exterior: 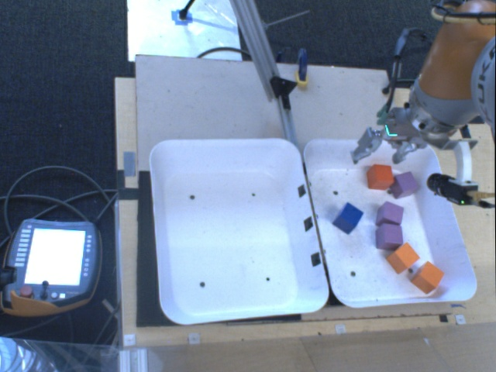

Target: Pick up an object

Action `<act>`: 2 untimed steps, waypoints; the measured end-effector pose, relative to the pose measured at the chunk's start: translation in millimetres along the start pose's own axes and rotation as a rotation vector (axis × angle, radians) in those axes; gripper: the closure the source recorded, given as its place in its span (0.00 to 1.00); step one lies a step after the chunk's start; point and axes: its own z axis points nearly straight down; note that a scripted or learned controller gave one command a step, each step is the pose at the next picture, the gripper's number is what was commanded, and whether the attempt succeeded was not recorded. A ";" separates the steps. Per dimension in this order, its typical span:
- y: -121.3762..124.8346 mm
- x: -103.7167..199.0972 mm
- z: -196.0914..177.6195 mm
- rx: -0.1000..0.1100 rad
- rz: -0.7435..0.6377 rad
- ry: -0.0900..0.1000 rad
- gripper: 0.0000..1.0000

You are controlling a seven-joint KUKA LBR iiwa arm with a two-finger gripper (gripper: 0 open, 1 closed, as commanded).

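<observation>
The claw hangs spread and holding nothing over the right bin. An orange cube lies just beneath it, touching a purple cube.

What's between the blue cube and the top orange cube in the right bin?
Nothing: in the camera view, only bare white bin floor separates the blue cube from the top orange cube. The gripper hangs just above that orange cube.
</observation>
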 end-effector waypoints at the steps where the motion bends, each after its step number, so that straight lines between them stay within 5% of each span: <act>1: -10.5 -2.0 52.2 0.005 0.003 0.000 0.00; 2: -12.7 -4.1 94.3 0.004 0.002 0.000 0.00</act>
